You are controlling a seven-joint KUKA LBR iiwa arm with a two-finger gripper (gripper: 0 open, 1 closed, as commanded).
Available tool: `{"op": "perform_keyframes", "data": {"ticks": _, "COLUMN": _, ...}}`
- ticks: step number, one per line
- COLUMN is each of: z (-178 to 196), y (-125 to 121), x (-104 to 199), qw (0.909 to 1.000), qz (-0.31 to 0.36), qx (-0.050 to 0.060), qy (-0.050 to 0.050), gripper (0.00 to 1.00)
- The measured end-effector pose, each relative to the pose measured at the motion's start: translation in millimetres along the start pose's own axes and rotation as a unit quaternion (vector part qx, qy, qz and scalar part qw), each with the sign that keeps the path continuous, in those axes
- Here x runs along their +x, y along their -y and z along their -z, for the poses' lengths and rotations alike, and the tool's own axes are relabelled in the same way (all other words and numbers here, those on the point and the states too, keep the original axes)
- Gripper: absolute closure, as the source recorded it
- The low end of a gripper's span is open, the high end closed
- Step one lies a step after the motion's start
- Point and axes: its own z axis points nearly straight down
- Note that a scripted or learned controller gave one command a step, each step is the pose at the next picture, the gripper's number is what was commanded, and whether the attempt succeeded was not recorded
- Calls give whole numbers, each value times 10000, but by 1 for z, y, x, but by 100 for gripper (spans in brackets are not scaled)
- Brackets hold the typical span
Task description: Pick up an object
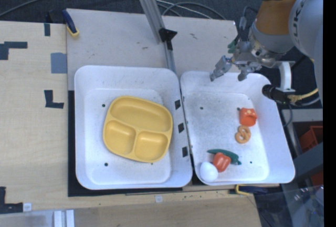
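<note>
Two-finger gripper (229, 72) hangs over the far edge of the right shallow white bin (273, 168), fingers spread apart w/ nothing between them.

Counts, near to far: 1 white egg-shaped piece (208, 171) at the right bin's near-left corner; 1 red pepper toy w/ green stem (222, 160) just beside it, touching or nearly so; 1 tan pretzel-shaped ring (242, 135); 1 small orange-red block-like toy (248, 116) just beyond the ring. That's 4 items in the right bin, all well apart from the gripper, nearer the camera and to the right of it.

Left shallow white bin (84, 115): 1 yellow plastic tray w/ three compartments (137, 128).

2 bins total. Dark lettering on the grey arm (310, 21) is partly cut off, not legible.
</note>
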Motion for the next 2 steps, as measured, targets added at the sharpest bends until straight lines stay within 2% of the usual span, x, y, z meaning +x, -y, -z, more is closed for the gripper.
{"op": "perform_keyframes", "data": {"ticks": 1, "z": 0, "y": 0, "x": 0, "qw": 10000, "qz": 1, "qx": 0, "qy": 0, "gripper": 0}}
{"op": "perform_keyframes", "data": {"ticks": 2, "z": -57, "y": 2, "x": 11, "qw": 10000, "qz": 0, "qx": 29, "qy": 1, "gripper": 0}}
